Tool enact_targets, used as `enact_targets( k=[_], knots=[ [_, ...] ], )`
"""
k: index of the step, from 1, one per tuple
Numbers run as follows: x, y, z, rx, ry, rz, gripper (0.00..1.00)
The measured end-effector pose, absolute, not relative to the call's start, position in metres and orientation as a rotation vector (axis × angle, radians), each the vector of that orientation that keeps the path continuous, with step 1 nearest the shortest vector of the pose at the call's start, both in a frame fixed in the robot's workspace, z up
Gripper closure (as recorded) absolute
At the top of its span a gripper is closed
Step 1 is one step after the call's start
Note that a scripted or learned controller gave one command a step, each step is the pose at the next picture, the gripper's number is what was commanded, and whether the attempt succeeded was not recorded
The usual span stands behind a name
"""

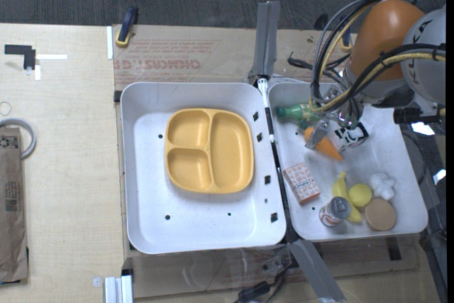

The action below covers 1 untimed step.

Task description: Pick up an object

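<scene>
Hovering grey two-finger gripper (pixel 328 130) over right white bin (pixel 408 174), just above orange carrot-shaped toy (pixel 328 147), finger spread unclear, yellow three-compartment plastic plate (pixel 210 150) in left bin (pixel 142 174)

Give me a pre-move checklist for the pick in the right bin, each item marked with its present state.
1. End effector over the right white bin: ok.
2. A target close beneath it, the orange carrot-shaped toy: ok.
3. Finger opening readable: cannot tell, cables hide it.
4. Nothing gripped yet: cannot tell.
5. Neighbours crowd the target: not ok, the green bottle-shaped toy lies close by.
6. Yellow three-compartment plastic plate in the left white bin, out of the path: ok.
</scene>
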<state>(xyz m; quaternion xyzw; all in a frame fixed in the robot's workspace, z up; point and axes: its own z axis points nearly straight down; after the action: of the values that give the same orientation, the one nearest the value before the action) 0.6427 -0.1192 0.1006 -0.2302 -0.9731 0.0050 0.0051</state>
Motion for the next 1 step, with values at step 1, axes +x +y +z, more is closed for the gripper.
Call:
enact_targets(
  k=[1],
  knots=[
    [0.6489,-0.1194,0.1030,-0.373,-3.125,0.020,0.00]
  ],
)
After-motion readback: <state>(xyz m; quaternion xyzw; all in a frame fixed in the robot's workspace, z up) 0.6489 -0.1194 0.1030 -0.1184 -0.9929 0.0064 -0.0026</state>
